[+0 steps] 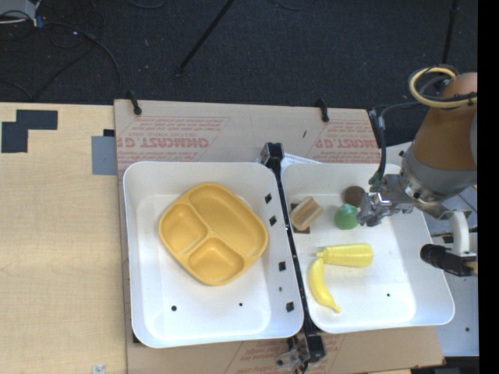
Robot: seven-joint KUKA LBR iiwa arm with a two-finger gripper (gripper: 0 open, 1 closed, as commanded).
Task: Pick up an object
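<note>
Fingers of the gripper (373,209) are too small and dark against the bin wall to read; I cannot tell whether they stand apart or together, and nothing shows between them.

Closest to the gripper is the green round object (347,216), lying in the upper part of the right bin (421,302), just beside the fingertips on their left and seemingly not gripped. A dark brown round object (355,195) sits just above it, near touching, so I judge the crowding to be the main hazard. To do this step well, the gripper should come down centred over the green object with its closing line running so that neither finger lands on the brown neighbour, and it should close only once it is low enough to catch the widest part, since a rounded thing may squirt out of a high pinch.

Further left lies a tan wooden block (305,213) near the divider. Below are a yellow bottle-shaped toy (347,255) and a banana (320,285), touching at the banana's upper end. The left bin (148,310) holds a yellow sectioned plate (213,233).

Reaching in from the right, the arm (443,142) has its wrist bent down over the right bin's upper right corner, the gripper low and angled toward the green object.
</note>
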